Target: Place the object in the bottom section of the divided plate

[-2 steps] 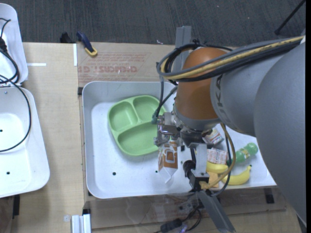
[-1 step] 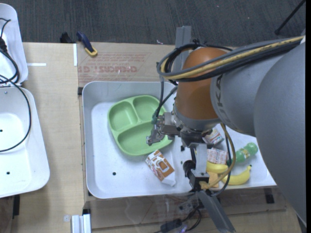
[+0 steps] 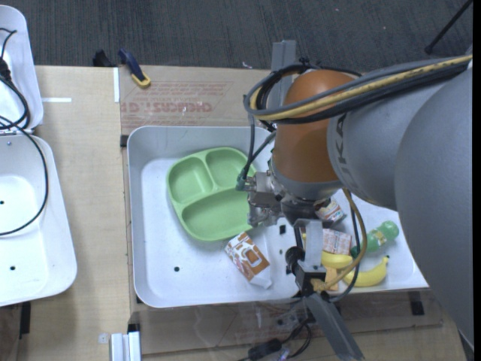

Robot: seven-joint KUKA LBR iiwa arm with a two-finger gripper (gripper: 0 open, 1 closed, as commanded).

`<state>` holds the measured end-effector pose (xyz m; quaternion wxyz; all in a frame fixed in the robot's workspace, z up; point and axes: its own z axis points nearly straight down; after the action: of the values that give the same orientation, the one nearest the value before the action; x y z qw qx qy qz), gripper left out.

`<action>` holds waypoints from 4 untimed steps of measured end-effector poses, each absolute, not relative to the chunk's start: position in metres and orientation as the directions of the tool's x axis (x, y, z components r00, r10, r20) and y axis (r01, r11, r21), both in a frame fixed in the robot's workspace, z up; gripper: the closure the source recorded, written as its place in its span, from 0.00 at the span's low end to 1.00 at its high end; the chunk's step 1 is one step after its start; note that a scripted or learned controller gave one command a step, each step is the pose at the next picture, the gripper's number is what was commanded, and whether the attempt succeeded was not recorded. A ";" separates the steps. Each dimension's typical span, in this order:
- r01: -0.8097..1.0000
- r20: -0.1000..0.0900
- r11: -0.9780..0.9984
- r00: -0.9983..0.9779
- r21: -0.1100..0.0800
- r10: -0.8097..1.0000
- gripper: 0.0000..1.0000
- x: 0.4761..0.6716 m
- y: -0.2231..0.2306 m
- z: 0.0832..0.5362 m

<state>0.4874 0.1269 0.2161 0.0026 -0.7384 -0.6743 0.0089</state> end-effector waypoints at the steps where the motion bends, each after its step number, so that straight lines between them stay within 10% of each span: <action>1: 0.978 -0.007 -0.208 0.208 -0.006 0.978 1.00 0.523 0.143 0.276; 2: 0.998 -0.006 -0.061 0.061 -0.007 0.998 1.00 0.559 0.113 0.259; 3: 0.994 -0.006 -0.110 0.110 -0.008 0.994 1.00 0.478 0.111 0.239; 4: 0.985 -0.007 -0.174 0.174 -0.006 0.985 1.00 0.489 0.133 0.274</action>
<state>0.4893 0.1332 0.2743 0.0001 -0.7660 -0.6428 0.0045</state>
